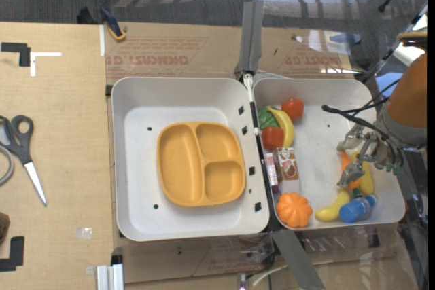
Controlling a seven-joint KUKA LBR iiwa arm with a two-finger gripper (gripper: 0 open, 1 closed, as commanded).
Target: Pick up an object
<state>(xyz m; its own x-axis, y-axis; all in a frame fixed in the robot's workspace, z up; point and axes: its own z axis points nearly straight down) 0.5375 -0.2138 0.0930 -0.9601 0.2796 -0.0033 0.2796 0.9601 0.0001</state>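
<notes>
The end effector (355, 166) is reaching low into the right bin (319, 136), hovering over a yellow banana (334, 207) and blue bottle (356, 208); whether it is spread or closed I cannot tell; nothing looks lifted yet, so the pick is remaining

Glossy white plastic bins (129, 166); smooth yellow plastic tray (202, 163); matt wood bench (54, 146); metal scissors (27, 159).
</notes>
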